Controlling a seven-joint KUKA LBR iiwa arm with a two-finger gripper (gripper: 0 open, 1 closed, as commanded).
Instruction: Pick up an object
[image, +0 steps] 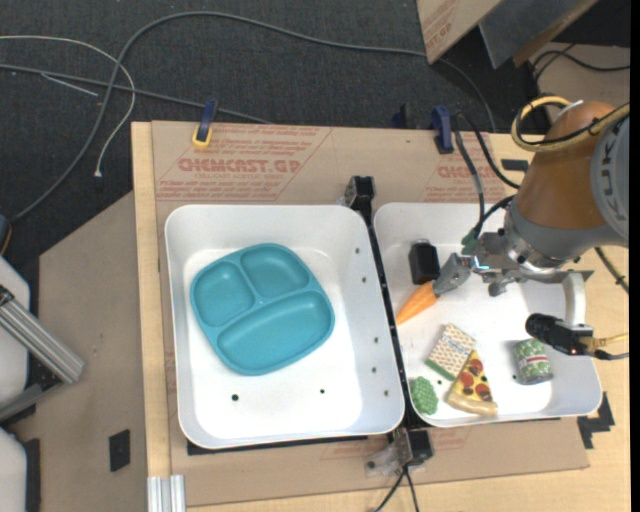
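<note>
While the grey arm (570, 190) with its orange band reaches in from the right, its gripper (452, 277) hangs low over the right bin (495, 322), toward that bin's far left corner. Whether the gripper is spread or pressed together cannot be told from this slant. An orange carrot (415, 302) lies tilted along the bin's left edge, its thick end just beside the gripper's tip; contact between them cannot be judged. A black block (423, 263) sits just beyond the carrot, nearer the far edge. Along the near edge lie a green piece (425, 394) in the near left corner, a toy pizza slice (473, 383) beside it and a patterned packet (451, 349) touching the slice. A small can (533, 362) stands toward the near right corner. A blue divided plate (262, 308) rests in the middle of the left bin (200, 385). Both bins sit on a cardboard-covered bench (270, 165).
</note>
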